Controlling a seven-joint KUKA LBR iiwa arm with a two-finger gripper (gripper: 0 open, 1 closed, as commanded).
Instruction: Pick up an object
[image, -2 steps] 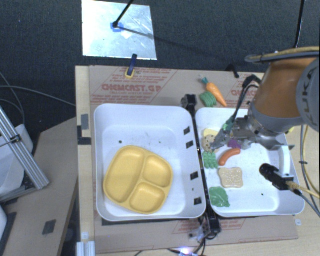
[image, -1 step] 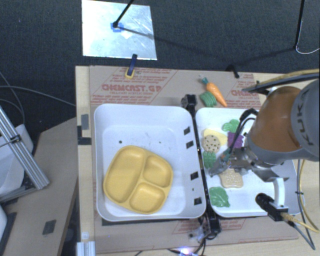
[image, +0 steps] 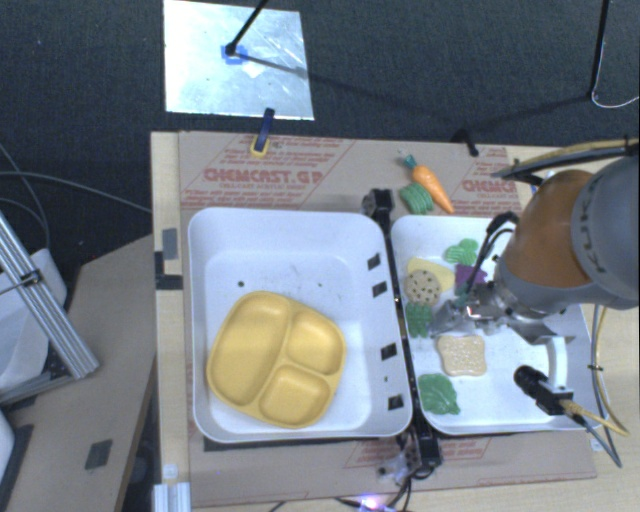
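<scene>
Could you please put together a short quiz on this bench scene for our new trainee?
1. True or false: the yellow divided plastic tray lies in the left white bin.
2. Which item lies outside both bins? A) orange toy carrot B) tan toast-shaped toy slice C) round speckled toy cookie
3. Fill in: the grey arm's end effector hangs over the ____ white bin.

Key: 1 true; 2 A; 3 right.
</scene>
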